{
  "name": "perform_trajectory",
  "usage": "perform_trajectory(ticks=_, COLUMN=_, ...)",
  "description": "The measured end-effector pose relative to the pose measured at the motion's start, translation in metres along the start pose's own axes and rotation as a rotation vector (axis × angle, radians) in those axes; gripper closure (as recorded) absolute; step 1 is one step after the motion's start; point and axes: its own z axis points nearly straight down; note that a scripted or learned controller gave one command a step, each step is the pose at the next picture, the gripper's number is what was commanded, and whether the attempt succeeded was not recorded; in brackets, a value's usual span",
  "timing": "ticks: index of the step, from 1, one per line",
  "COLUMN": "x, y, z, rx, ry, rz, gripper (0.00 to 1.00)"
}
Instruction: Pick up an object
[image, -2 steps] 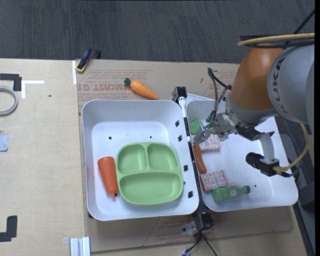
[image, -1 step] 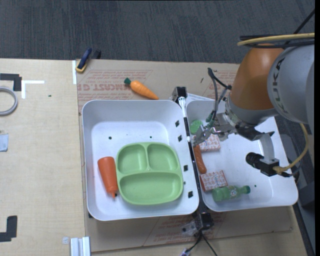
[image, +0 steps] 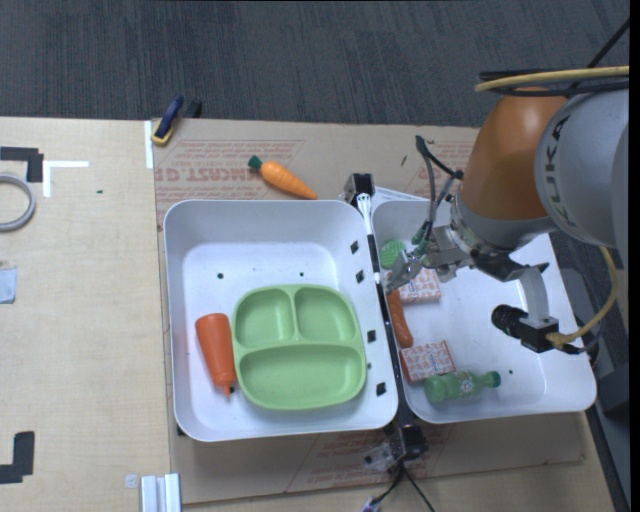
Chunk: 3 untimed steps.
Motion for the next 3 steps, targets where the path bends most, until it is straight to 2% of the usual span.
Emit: perform_trajectory(ticks=3, x=0.0, y=0.0, z=0.0, rx=0.0, ry=0.0, rz=0.0, gripper=0.0)
